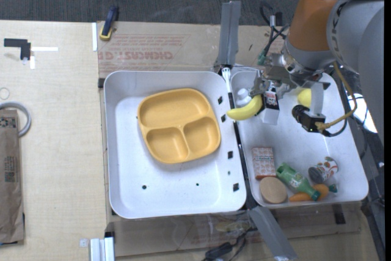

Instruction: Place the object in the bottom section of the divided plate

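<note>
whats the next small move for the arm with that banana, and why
Probably carry the banana further left over the left bin toward the divided plate. The banana hangs at the gripper above the divider between the bins, while the plate's sections sit bare off to its left.

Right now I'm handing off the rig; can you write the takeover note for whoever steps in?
Gripper: shut on the banana, which hangs between the fingers over the divider between the two bins.
Divided plate: yellow, in the left bin, all three sections bare.
Right bin: still holds a small carton, green bottle, carrot and other toy food.
Done: banana picked up.
Left: carry it over the plate and release it in the bottom section.
</note>
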`<action>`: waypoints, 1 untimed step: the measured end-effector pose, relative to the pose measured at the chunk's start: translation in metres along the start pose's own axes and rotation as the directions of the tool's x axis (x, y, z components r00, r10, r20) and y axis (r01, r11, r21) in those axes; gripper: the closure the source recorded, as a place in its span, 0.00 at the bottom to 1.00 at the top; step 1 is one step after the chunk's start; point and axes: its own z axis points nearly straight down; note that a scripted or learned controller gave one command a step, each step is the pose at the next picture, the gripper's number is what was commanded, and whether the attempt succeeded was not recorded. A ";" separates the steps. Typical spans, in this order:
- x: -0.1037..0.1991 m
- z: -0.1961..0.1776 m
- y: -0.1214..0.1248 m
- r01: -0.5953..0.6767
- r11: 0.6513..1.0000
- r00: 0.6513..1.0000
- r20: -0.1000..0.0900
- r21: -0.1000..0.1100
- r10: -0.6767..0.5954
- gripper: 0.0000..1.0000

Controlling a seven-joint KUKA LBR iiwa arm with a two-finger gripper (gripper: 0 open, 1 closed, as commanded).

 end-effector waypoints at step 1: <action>-0.037 0.001 -0.025 -0.107 0.994 0.994 0.000 0.003 0.107 1.00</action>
